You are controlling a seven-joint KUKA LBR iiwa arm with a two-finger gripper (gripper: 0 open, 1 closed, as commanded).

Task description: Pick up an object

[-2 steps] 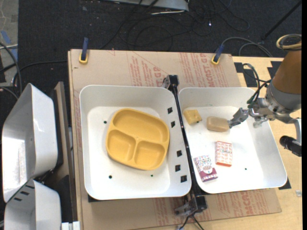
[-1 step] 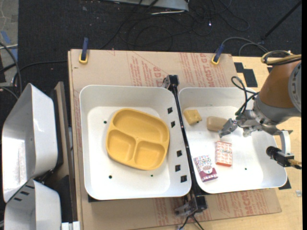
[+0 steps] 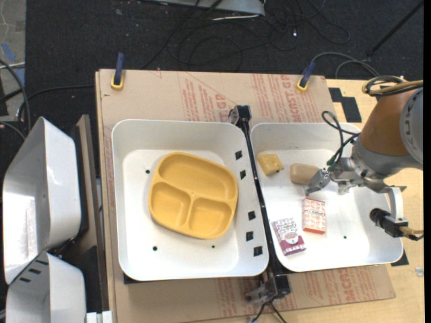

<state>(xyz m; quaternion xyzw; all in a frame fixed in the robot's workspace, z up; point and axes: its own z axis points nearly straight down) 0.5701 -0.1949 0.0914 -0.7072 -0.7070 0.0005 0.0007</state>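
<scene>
The tan block (image 3: 304, 173) lies in the right bin (image 3: 387, 247), touching the pincer (image 3: 318, 182) tip on its left. You can't tell whether the pincer is spread or pressed together, so centre it over the block before closing. The red-and-white packet (image 3: 314, 216) sits just below.

Glossy white plastic bins (image 3: 128, 200), a matt yellow plastic tray (image 3: 193, 195), on a brown cardboard sheet (image 3: 202, 93).

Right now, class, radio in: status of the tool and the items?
Tool low in right bin, beside tan block. Nothing gripped. Two small packets just below.
</scene>
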